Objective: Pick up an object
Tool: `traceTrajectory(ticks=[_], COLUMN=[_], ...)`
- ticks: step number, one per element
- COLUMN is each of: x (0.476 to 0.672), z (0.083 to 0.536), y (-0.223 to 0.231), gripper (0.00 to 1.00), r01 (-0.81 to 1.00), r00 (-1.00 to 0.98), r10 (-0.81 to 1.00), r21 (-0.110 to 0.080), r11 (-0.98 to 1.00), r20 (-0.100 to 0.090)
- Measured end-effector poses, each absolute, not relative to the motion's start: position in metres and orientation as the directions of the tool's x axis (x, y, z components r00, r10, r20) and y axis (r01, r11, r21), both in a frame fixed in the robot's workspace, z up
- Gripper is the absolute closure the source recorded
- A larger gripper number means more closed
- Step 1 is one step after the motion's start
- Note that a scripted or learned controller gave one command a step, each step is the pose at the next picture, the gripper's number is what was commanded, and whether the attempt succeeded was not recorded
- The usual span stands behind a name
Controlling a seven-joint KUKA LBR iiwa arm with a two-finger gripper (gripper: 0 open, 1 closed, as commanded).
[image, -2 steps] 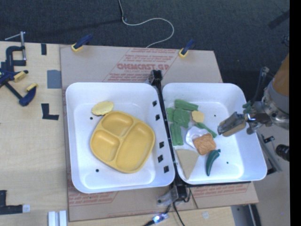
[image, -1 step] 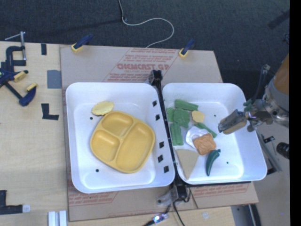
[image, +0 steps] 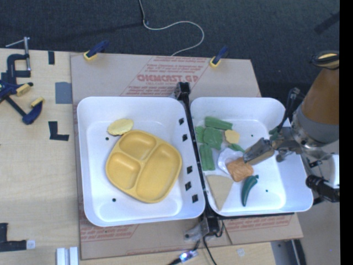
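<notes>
The right bin (image: 278,189) holds several small items. An orange-brown chunk (image: 239,171) lies near its middle, with a dark green pepper (image: 248,188) just in front of it and a beige wedge (image: 219,189) at the front left. Green strips (image: 207,150), a longer green piece (image: 218,123), a small yellow piece (image: 232,136) and a white scrap (image: 225,160) lie towards the left wall. My gripper (image: 249,155) reaches in from the right, slanting down, and its tip sits right above the orange-brown chunk's upper edge. No item is visibly lifted.
The left bin (image: 91,148) carries a yellow divided plate (image: 143,165) and a pale yellow chip (image: 119,127) behind it. A black divider with clips (image: 190,148) runs between the bins. Clamps (image: 16,87) stand on the bench at far left. A cable (image: 171,26) trails behind.
</notes>
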State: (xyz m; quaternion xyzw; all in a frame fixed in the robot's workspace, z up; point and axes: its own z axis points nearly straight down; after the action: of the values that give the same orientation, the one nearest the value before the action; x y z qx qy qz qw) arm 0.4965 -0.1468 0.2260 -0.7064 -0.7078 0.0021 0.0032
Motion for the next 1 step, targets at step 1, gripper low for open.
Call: traceTrajectory(ticks=[1], x=[0.5052], z=[0.1733], y=[-0.1454], gripper=[0.00], r01=[1.000], r00=[-0.002], r10=[1.000], r21=[-0.008], r11=[0.002], r20=[0.001])
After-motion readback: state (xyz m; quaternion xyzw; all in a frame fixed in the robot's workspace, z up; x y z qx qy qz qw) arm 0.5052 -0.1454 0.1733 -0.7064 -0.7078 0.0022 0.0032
